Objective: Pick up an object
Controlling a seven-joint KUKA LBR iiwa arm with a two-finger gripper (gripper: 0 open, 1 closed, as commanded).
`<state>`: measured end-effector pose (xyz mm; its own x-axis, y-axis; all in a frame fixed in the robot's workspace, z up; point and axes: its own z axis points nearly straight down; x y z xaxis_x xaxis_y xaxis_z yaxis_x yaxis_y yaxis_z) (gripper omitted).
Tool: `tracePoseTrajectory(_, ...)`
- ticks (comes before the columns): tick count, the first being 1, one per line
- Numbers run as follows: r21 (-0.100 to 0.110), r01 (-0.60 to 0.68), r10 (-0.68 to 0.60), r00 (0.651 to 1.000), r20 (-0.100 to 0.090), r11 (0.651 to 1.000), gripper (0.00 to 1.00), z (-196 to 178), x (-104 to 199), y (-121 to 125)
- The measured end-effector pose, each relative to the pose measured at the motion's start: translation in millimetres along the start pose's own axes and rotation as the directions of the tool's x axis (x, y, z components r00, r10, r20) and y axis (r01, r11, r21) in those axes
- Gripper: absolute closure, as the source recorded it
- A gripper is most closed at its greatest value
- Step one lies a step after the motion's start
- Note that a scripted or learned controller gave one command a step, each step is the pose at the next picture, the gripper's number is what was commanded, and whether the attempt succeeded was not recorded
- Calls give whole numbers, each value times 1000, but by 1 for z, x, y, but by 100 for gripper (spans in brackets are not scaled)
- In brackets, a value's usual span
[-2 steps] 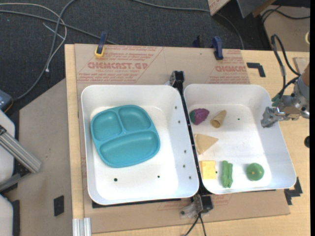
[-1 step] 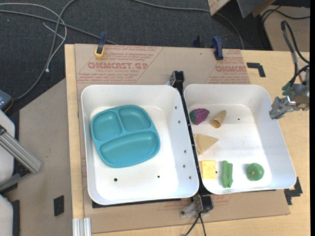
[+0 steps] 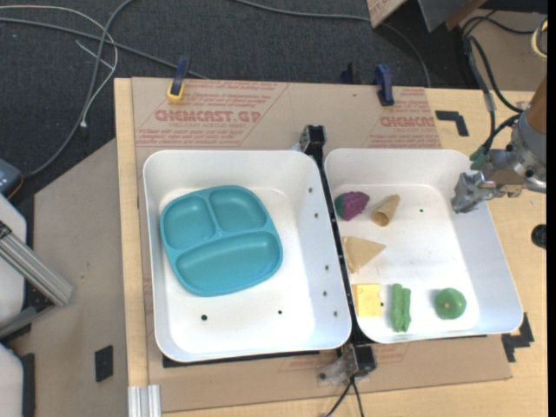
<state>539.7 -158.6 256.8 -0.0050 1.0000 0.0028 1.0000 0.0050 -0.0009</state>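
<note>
**Over the right bin's far-right rim: gripper above a loose spread of toy food**

At the right bin's (image 3: 486, 259) far-right edge the gripper (image 3: 469, 194) hangs just inside the wall, nothing between its fingers; whether they are parted or closed cannot be told. Bare white floor lies below it and toward the bin's middle. The purple piece (image 3: 352, 204) and the tan cone (image 3: 386, 208) sit near the far-left corner, close together. A pale wedge (image 3: 361, 251) lies by the left wall. Along the near edge stand a yellow block (image 3: 367, 300), a green stick (image 3: 400, 307) just beside it, and a green round fruit (image 3: 449, 303) apart to the right.

The left bin (image 3: 165, 181) holds a teal divided plate (image 3: 221, 239), with open floor on its right. Both bins rest on a brown board (image 3: 261, 111), clamped at its far edge by two blue clamps (image 3: 180, 74); dark carpet (image 3: 52, 102) and cables lie beyond.
</note>
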Motion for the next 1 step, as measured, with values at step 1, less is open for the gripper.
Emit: tracePoseTrajectory(1,0,1,-1,1000,-1,1000,100,-3,61,-2)
